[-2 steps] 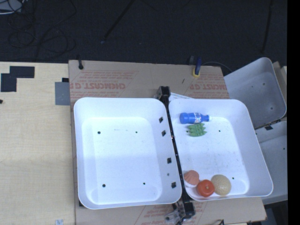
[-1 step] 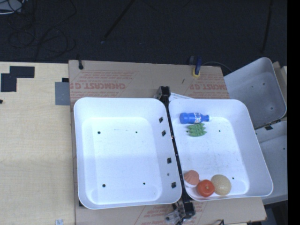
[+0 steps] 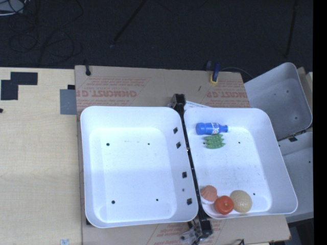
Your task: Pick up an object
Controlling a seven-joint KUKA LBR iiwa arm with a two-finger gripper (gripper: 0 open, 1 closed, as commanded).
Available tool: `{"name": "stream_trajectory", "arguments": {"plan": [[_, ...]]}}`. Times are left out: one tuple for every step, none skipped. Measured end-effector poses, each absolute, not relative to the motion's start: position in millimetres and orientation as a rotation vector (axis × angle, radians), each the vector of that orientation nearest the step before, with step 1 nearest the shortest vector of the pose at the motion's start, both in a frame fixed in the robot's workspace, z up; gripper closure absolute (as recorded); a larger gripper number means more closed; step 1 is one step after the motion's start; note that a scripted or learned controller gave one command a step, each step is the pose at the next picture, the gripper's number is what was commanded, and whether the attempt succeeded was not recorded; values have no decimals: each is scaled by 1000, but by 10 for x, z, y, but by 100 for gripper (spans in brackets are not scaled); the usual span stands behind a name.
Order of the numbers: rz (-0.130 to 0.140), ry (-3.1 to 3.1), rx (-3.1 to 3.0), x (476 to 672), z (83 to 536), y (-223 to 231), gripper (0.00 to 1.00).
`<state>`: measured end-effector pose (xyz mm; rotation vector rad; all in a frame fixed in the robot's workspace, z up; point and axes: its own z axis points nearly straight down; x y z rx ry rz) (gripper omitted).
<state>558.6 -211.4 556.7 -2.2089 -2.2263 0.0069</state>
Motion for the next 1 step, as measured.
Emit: {"name": "stream_trajectory", "arguments": {"plan": [[1,-2221,-2216,4742,5381,-1625,100]]}}
